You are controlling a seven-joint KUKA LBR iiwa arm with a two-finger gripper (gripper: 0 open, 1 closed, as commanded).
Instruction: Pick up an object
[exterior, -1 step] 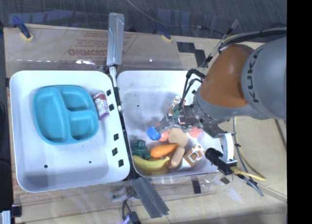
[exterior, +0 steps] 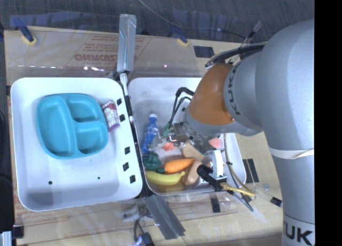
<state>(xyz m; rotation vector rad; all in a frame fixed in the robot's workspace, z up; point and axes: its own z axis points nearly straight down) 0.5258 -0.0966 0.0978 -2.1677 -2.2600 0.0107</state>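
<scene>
My gripper (exterior: 179,142) is low in the right bin (exterior: 140,91), its tip down among a pile of toy food, and the wrist hides its tip. Around it lie a blue water bottle (exterior: 150,131), an orange carrot (exterior: 179,164), a yellow banana (exterior: 163,178), a dark green item (exterior: 151,161), a tan piece (exterior: 191,173) and a pink piece (exterior: 215,143). No object is visibly lifted.
The left bin (exterior: 26,148) holds a turquoise divided plate (exterior: 72,124) and a small maroon packet (exterior: 111,115) by its right wall. A divider with black clips (exterior: 127,151) separates the bins. The arm's orange band (exterior: 211,100) covers the right bin's right half.
</scene>
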